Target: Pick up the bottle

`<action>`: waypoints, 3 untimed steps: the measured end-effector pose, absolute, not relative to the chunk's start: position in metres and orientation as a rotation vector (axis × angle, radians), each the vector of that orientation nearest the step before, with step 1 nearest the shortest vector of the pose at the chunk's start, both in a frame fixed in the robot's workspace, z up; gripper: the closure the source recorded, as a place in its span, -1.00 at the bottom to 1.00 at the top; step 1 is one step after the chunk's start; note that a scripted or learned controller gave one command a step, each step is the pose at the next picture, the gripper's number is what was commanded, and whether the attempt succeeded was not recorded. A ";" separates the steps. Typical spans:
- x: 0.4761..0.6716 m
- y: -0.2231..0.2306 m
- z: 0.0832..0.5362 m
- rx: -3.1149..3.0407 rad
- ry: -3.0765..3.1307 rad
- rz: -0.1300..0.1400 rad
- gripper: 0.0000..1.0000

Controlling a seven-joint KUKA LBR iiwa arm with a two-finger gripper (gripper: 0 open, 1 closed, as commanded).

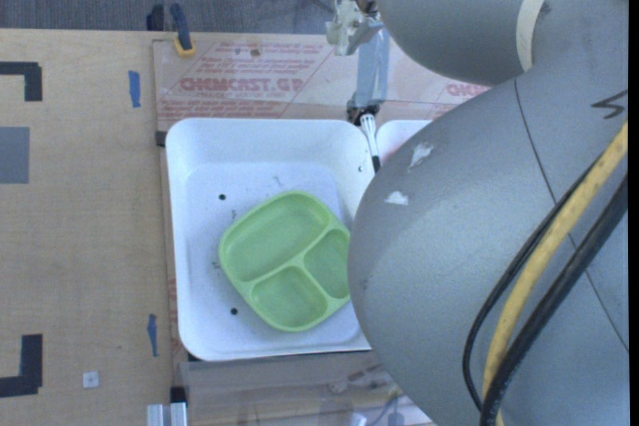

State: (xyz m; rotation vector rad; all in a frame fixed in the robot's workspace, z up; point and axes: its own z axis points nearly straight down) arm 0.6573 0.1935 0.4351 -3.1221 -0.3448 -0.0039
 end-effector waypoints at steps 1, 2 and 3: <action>0.662 0.223 0.435 -3.122 -0.346 -0.004 1.00; 0.662 0.222 0.435 -3.125 -0.311 -0.004 1.00; 0.658 0.223 0.435 -3.123 -0.330 -0.001 1.00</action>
